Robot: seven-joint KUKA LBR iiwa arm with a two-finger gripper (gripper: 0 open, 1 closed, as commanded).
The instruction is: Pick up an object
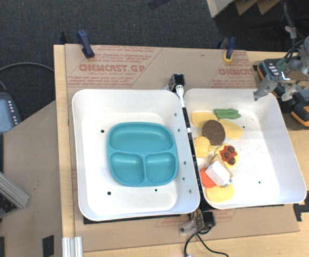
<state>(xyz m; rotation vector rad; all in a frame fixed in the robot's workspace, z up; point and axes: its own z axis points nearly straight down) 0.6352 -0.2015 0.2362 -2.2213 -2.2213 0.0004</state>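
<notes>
- The brown board (144, 68) under the bins carries red print reading "CHEMCAST GP", once behind the left bin and again, partly seen, behind the right bin.
- Two white bins sit side by side on the bench: the left bin (90, 116) holds one teal divided plate (142, 153) with three compartments.
- The right bin (272, 143) holds the pile of toy foods on its left side: a green piece (227, 113), a brown round cookie (213, 131), yellow pieces (231, 128), a corn-like piece (201, 145), a red berry cluster (229, 153), and a white block (217, 172) lying on an orange piece.
- Two blue clamps (85, 43) grip the board's far edge; a black clip (177, 81) sits between the bins.
- The end effector (275, 85) hangs over the right bin's far right corner, well apart from the foods; I cannot tell how it is set, and nothing shows in its grasp.
</notes>
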